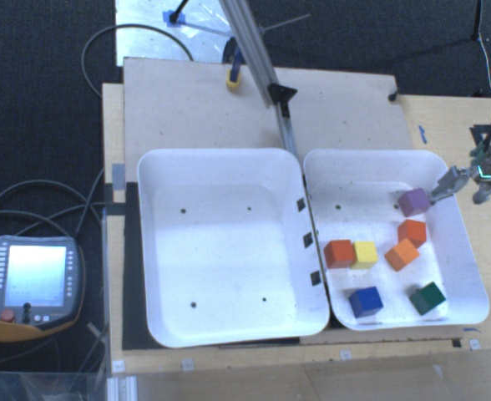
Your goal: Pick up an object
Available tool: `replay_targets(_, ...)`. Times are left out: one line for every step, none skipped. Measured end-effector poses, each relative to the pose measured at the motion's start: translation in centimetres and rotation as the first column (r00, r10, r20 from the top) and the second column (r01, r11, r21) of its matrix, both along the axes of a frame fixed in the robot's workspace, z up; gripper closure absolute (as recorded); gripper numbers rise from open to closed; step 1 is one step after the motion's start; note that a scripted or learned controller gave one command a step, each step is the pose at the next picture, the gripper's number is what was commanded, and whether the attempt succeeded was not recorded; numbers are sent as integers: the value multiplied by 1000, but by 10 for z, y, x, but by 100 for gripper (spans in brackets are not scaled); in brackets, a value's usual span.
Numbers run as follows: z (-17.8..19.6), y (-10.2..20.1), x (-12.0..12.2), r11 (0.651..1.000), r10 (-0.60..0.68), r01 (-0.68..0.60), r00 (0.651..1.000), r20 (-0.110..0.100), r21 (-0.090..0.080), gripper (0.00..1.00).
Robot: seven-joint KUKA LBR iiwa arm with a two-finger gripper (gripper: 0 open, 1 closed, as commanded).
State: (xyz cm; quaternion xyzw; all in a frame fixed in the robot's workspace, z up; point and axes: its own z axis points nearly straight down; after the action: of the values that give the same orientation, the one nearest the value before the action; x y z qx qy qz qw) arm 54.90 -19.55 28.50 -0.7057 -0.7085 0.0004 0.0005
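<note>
Several coloured blocks lie in the right bin point(346, 170): a purple one point(413, 200), a red-orange one point(412, 230), an orange one point(402, 254), a red one point(339, 253), a yellow one point(365, 254), a blue one point(365, 301) and a green one point(427, 296). My gripper point(464, 189) hangs over the bin's right rim, just right of the purple block. It is open, with nothing between its fingers. The left fingertip point(440, 191) reaches almost to the purple block's upper right corner.
The left bin point(154, 224) sits beside the right one, their rims touching along a divider with black clips point(308, 239). A slanted metal pole point(250, 36) crosses the bench behind the bins. A teach pendant point(30, 286) lies far left, off the bench.
</note>
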Motion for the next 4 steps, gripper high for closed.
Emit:
replay_targets(2, 0, 1, 1000, 1, -1, 1000, 3, -1, 0)
replay_targets(-55, -6, -6, 1000, -3, 3, 1000, -1, 0, 0)
replay_targets(-117, -6, -7, 1000, -2, 2, 1000, -2, 1, 0)
replay_targets(-178, 0, -10, 1000, -2, 2, 1000, -2, 1, 0)
